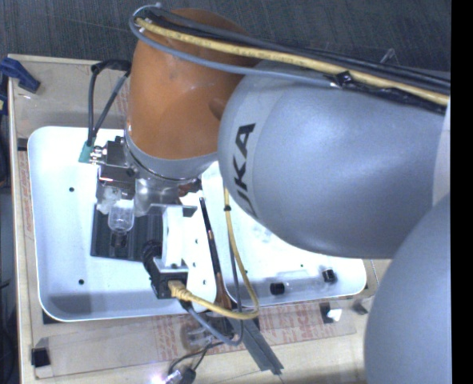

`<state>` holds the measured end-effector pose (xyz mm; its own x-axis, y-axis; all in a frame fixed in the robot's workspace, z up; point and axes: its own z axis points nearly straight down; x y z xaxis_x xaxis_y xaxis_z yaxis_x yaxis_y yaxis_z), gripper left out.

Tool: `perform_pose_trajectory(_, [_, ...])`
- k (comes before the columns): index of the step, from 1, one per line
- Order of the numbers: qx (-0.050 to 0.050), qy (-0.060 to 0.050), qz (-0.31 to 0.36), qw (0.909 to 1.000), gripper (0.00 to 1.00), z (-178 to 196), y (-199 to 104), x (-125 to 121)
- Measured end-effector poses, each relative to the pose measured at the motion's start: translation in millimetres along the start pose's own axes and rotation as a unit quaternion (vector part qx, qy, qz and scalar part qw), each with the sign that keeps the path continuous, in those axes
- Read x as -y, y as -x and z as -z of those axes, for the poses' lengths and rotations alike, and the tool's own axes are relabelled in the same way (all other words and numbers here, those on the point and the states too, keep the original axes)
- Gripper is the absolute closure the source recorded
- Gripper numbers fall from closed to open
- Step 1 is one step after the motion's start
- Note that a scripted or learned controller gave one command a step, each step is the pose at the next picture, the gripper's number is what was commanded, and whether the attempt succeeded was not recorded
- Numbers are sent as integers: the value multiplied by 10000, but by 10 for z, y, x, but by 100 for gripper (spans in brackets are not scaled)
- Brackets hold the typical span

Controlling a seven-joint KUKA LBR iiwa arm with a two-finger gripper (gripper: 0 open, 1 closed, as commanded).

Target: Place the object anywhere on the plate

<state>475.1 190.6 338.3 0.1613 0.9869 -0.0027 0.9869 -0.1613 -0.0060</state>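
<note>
We saw the arm (pixel 324 166) reaching over both bins, its orange band covering much of the left bin (pixel 56 246). The gripper (pixel 121 211) hung low over that bin's middle. We could not tell whether it was wide or narrow. Directly under it lay a flat black piece (pixel 112 242), rectangular and matte, resting on the white floor. A small clear, glassy part (pixel 122 217) showed at the gripper's tip. We could not tell whether it was held.

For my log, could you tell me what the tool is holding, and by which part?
It cannot be told: the tool hangs over the left bin, its tip hidden.
</note>
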Motion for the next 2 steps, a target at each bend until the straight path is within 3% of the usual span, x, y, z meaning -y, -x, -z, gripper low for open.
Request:
perform_pose_trajectory(1, [-6,-1,-1587,9873,100,-190,269,-49])
perform_pose_trajectory(2, [2,4,-1331,9911,100,-450,470,-528])
